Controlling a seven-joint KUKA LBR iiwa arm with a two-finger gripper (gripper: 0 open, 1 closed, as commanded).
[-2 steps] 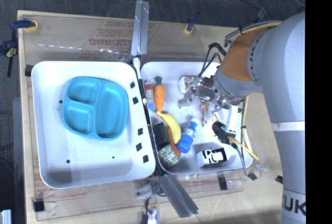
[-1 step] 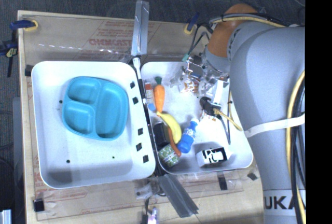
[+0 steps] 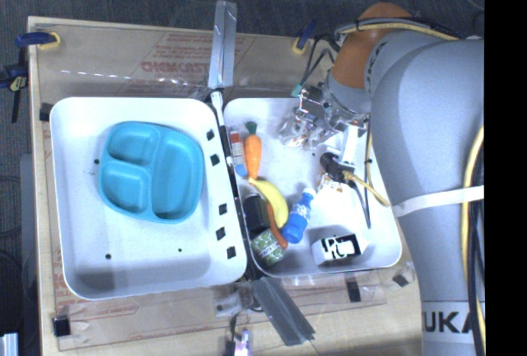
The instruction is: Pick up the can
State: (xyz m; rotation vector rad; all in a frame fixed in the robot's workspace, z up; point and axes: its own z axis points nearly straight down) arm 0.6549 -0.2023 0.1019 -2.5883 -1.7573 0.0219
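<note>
The grey arm (image 3: 428, 140) reaches in from the right over the right bin (image 3: 375, 259), its orange band (image 3: 362, 49) above the wrist. The gripper (image 3: 300, 128) hangs over the far part of that bin, above bare white floor, and whether it is open or closed cannot be told from this slanted look. The can (image 3: 268, 247), green and lying near the bin's front left corner, sits well apart from the gripper. Just beside it lie a banana (image 3: 272, 199) and a blue bottle (image 3: 298, 218), with a carrot (image 3: 253, 152) farther back along the left wall. A black and white box (image 3: 338, 247) rests near the front right. The left bin (image 3: 74, 264) carries a blue divided plate (image 3: 152, 171) lying flat on its floor.
</note>
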